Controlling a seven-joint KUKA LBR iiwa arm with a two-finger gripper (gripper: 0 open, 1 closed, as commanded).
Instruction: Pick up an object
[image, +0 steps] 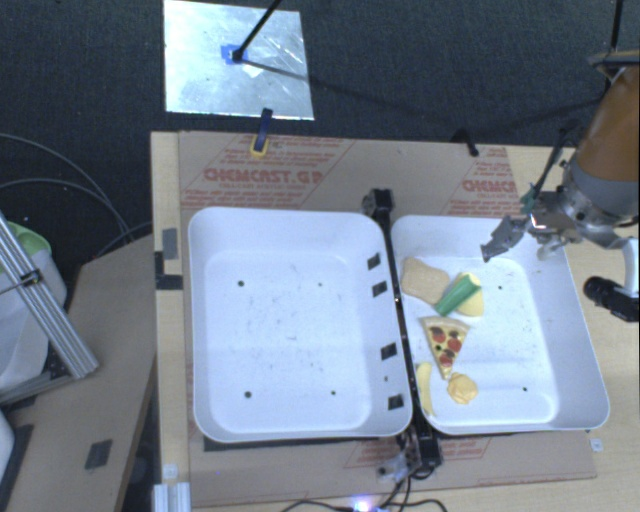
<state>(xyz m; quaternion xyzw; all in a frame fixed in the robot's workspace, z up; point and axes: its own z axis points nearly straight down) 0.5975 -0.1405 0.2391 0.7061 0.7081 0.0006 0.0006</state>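
Note:
In the right bin (560, 330), several toy food pieces lie near its left wall. They are a beige bread-like piece (424, 280), a green piece (457, 295) resting on a yellow piece (472, 303), a pizza slice (445, 341), a pale yellow strip (424, 386) and a small yellow lump (461, 388). My gripper (522, 241) hangs over the bin's back right part, up and to the right of the green piece. Its fingers are spread open with nothing between them.
The left bin (290, 320) sits beside the right one, with a black hinge strip (398, 320) between them. The grey arm with its orange band (605, 150) comes in from the right. A black part (610, 296) sticks in at the right bin's edge.

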